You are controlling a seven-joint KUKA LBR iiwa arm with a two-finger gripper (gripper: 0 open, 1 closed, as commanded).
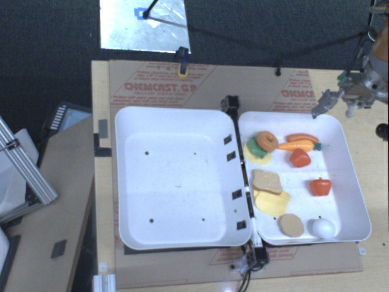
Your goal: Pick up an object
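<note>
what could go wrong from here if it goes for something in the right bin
1. The food pieces crowd together: the doughnut lies on a yellow-green piece, and the bread slice overlaps a yellow slice, so the fingers may catch two things or none.
2. The white egg sits near the right bin corner; it could roll away, and the wall may block a finger.
3. The gripper hangs above the bin's far rim, so a straight drop might strike it.

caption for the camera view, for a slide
Gripper open above the far edge of the right bin, which holds toy food including a carrot and donut.
</note>
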